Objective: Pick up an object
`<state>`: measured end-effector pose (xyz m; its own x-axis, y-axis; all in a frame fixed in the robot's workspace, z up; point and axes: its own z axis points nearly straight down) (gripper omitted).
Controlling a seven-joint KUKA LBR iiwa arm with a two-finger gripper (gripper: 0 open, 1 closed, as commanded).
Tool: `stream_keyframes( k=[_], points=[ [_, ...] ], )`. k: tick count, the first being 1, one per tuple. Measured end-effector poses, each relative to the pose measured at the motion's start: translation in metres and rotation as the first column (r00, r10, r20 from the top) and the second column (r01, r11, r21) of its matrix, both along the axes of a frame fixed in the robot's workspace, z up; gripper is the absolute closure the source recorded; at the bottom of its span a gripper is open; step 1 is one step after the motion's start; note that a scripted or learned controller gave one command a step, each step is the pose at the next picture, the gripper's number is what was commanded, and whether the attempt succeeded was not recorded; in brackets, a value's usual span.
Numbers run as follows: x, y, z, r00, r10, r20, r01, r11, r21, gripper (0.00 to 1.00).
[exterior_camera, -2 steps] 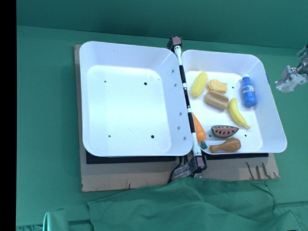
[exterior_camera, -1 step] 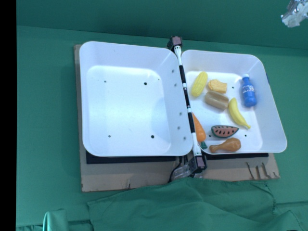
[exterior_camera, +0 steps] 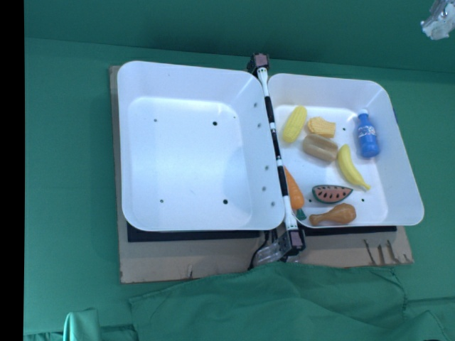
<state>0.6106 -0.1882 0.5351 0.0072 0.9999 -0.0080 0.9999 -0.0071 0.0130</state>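
Green bench, two bins: toys all lie in the right bin (exterior_camera: 402, 190). Nothing looks picked yet; the gripper (exterior_camera: 439, 16) hangs far off, too blurred to tell its state.

Two white bins sit side by side, the left bin (exterior_camera: 142, 84) and the right bin (exterior_camera: 398, 190). The right one holds seven toy items: one corn cob (exterior_camera: 294, 124), one cheese wedge (exterior_camera: 320, 127), one hot dog (exterior_camera: 320, 148), one banana (exterior_camera: 351, 168), one blue bottle (exterior_camera: 367, 134), one watermelon slice (exterior_camera: 331, 193) and one chicken drumstick (exterior_camera: 333, 216). One carrot (exterior_camera: 293, 188) lies at its left rim.

Bins (exterior_camera: 192, 222) are looking glossy white plastic; cardboard (exterior_camera: 156, 261) is showing matt brown; cloth (exterior_camera: 284, 304) is lying wrinkled green.
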Motion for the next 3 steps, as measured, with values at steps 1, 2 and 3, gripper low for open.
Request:
stream_keyframes(
  k=[1,2,3],
  points=[
    [-0.001,-0.001,0.014,1.0,-0.004,0.005,0.004,1.0,-0.004,1.0],
    [-0.001,-0.002,0.028,1.0,-0.008,0.012,0.008,1.0,-0.008,1.0],
    [-0.002,-0.003,0.043,1.0,-0.012,0.019,0.012,1.0,-0.012,1.0]
  ],
)
